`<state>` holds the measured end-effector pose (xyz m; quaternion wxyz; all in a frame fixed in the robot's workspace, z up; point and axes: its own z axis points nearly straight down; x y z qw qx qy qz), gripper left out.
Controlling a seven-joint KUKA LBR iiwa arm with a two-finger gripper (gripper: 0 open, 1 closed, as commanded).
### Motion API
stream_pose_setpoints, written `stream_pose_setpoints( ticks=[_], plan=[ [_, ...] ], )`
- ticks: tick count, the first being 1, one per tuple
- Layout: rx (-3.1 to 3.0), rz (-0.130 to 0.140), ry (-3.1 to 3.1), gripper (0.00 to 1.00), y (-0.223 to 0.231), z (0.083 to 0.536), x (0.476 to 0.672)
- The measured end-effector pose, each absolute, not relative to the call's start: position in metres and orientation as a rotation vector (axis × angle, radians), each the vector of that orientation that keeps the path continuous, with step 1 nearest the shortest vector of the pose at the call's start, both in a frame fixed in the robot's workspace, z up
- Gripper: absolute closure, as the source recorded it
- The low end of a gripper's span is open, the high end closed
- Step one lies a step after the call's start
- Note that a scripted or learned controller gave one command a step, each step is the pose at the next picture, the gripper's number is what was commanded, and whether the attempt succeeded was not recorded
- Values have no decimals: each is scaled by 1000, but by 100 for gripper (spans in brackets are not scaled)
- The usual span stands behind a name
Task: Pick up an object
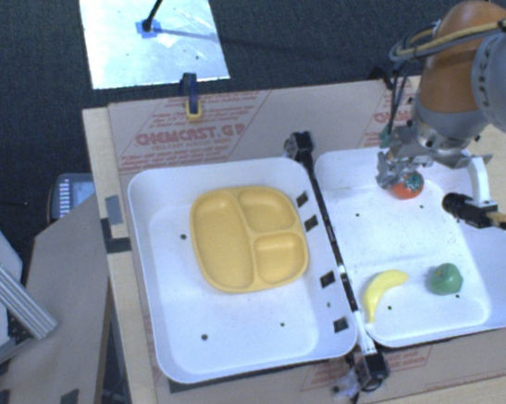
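In the right bin [493, 312] lie a yellow banana [381, 289] near the front left and a green round fruit [445, 279] to its right. A small orange-red fruit [409, 187] sits at the back of that bin. My gripper [400, 172] hangs right over the orange-red fruit, its metal fingers down at the fruit's top and partly hiding it. The arm with its orange band comes in from the upper right.
The left bin [175, 347] holds a yellow divided plate [247, 237]. A black divider [327, 242] runs between the bins. A black cable fitting [467, 208] juts over the right bin's right side. Bare bin floor lies between the banana and the orange-red fruit.
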<state>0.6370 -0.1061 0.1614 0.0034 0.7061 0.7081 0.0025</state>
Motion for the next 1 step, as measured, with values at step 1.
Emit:
stream_pose_setpoints(
  ticks=[1],
  plan=[
    [2213, 8, 2220, 100, -107, 224, 632]
  ],
)
